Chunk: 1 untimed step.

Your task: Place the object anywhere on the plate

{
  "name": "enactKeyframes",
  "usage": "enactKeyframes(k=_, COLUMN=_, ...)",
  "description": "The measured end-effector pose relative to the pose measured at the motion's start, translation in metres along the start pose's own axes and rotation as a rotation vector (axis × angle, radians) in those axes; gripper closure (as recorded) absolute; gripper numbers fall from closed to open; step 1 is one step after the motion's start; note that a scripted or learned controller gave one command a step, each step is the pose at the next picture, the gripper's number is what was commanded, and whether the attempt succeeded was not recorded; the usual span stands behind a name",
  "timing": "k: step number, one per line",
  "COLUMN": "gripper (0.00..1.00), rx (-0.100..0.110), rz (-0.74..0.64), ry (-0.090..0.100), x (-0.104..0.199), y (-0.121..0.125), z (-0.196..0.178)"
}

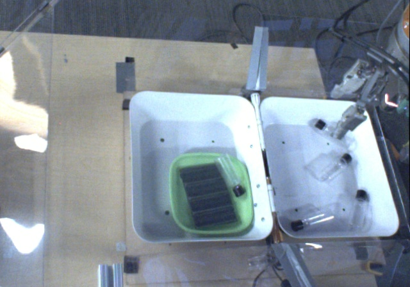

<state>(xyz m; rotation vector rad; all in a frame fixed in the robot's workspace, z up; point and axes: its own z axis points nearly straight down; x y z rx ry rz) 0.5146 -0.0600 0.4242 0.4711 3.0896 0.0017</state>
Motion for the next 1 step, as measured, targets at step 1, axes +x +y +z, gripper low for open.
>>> enactKeyframes(k=1, gripper=1.00, rx=-0.003, rz=-0.003, ry=-0.014, x=-0.0024, y=0.0014, z=-0.0136)
